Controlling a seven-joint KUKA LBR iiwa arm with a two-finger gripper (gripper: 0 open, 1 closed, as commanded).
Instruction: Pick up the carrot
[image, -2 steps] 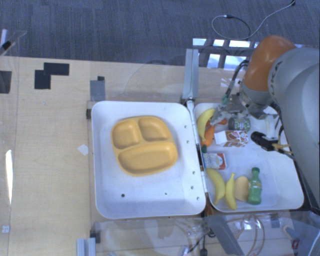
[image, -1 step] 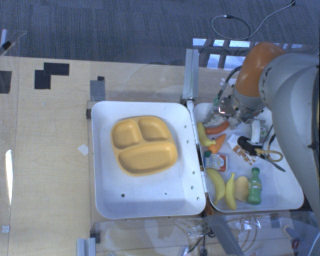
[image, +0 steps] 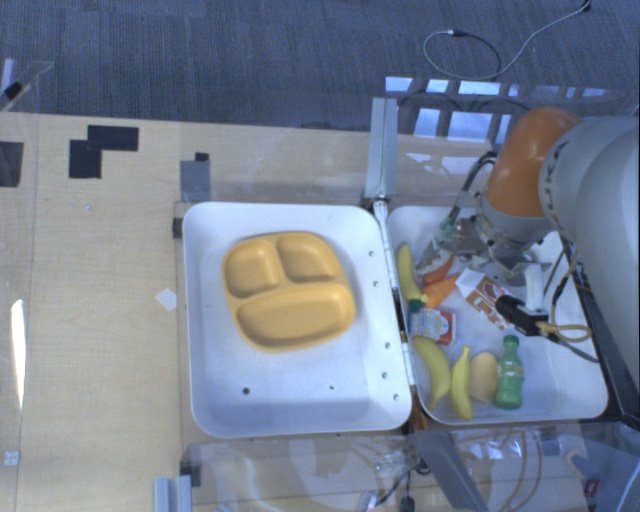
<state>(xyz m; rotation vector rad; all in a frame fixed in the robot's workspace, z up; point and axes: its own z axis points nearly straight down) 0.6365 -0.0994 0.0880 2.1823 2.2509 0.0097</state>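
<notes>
- The carrot (image: 440, 292) is the small orange thing in the right bin (image: 590, 400). It lies near the left side of that bin, just beside a yellow banana (image: 405, 272) and just above a little packet (image: 430, 325).
- It looks like a toy carrot, so I think it is light and hard, not squishy. It may be smooth and a bit slippery.
- It is long and thin. The best place to grab it is across its middle, where it is thick enough to pinch. The pointy end could slip out.
- The other things sit very close, so the pincer could bump the banana or the packet.
- The gripper (image: 462, 250) hangs low over the right bin, just above and to the right of the carrot. The big grey arm (image: 600, 180) with its orange band hides a lot of it.
- I cannot tell if the pincer is spread or pressed together, and I cannot tell if it touches the carrot. I see nothing held in it.
- The left bin (image: 210, 400) holds a yellow tray (image: 290, 290) with three parts, well apart from the carrot.
</notes>
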